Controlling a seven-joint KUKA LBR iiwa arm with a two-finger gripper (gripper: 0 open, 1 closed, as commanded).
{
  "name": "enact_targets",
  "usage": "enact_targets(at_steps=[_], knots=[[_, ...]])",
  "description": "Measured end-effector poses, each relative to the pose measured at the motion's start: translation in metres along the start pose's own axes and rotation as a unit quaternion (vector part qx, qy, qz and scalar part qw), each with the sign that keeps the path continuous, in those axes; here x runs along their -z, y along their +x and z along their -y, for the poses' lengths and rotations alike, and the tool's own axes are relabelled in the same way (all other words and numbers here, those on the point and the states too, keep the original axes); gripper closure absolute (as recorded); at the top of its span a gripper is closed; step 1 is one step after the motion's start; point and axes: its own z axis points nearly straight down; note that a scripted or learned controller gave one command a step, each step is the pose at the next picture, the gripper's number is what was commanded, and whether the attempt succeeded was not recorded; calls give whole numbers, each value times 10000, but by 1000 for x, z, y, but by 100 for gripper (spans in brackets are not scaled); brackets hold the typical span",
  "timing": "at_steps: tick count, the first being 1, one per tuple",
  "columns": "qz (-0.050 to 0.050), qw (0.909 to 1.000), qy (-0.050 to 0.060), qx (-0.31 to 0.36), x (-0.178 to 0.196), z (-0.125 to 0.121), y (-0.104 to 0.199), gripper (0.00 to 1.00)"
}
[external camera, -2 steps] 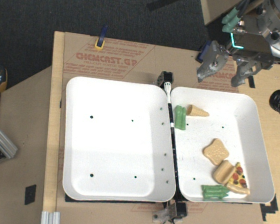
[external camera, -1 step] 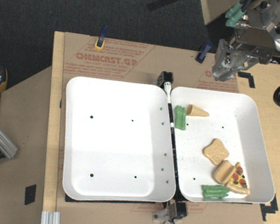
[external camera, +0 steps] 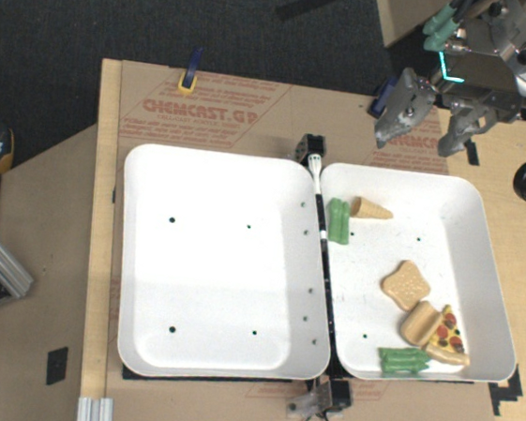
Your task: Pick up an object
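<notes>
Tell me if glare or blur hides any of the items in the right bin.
Camera view: no. The right bin is evenly lit and its toy foods are sharp: the pizza slice and toast read clearly. The left bin is brighter in its upper half. The gripper looks slightly soft.

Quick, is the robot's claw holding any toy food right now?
End effector: open, holding nothing, up above the far edge of the right bin.

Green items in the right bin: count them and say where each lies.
2. One green piece lies upright against the bin's left wall near the top, beside the cone. The other green piece lies at the bottom edge, below the pizza slice.
</notes>
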Motion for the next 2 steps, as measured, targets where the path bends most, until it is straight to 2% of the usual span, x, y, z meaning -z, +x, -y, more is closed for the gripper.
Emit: enact_targets(at_steps=[1, 2], knots=[[-3, 10000, -22, 2, 11, -1, 0, 100], [13, 10000, 85, -5, -33, 3, 18, 100]])
